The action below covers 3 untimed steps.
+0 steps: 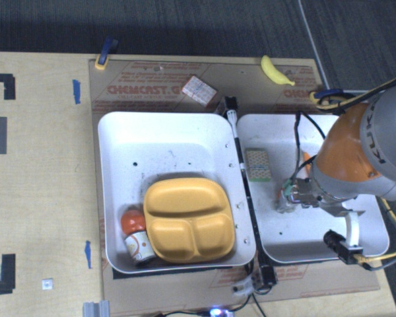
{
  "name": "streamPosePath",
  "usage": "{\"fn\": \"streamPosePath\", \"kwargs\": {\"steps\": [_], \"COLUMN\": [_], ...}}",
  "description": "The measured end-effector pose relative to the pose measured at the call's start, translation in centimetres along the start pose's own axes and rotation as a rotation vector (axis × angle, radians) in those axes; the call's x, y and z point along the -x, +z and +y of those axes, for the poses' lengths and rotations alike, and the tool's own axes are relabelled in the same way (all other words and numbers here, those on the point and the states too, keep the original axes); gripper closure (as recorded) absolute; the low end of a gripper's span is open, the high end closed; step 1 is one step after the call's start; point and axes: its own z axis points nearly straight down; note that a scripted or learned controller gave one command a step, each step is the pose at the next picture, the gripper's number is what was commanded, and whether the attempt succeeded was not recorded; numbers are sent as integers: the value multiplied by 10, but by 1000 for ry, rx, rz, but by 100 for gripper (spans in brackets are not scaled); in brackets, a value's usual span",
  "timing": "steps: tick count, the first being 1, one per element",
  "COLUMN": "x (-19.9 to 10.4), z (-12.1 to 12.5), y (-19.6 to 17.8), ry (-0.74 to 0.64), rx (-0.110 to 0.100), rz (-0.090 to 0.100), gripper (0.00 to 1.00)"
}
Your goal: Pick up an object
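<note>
Looking down, I see my gripper (292, 197) low in the right bin (277, 243), just below a small flat pad (258, 164); open or closed, I can't tell. The pad looks light and thin, so I'd pinch an edge. The left bin (119, 144) holds a stiff yellow tray (188, 218) touching a small jar (136, 238), probably slippery.

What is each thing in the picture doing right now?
Yellow tray: lying flat in the left bin.
Small bottle: tipped beside the tray.
Green sponge: flat in the right bin.
Banana: lying outside the bins.
Gripper: low inside the right bin.
</note>
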Motion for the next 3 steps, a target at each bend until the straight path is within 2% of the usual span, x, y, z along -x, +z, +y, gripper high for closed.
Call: {"fn": "streamPosePath", "kwargs": {"steps": [1,2,3], "x": [0,2,2], "z": [0,-19,-18], "y": [0,0,-11], "ry": [0,0,0], "rx": [2,3,7], "rz": [0,1,0], "gripper": [0,0,100]}}
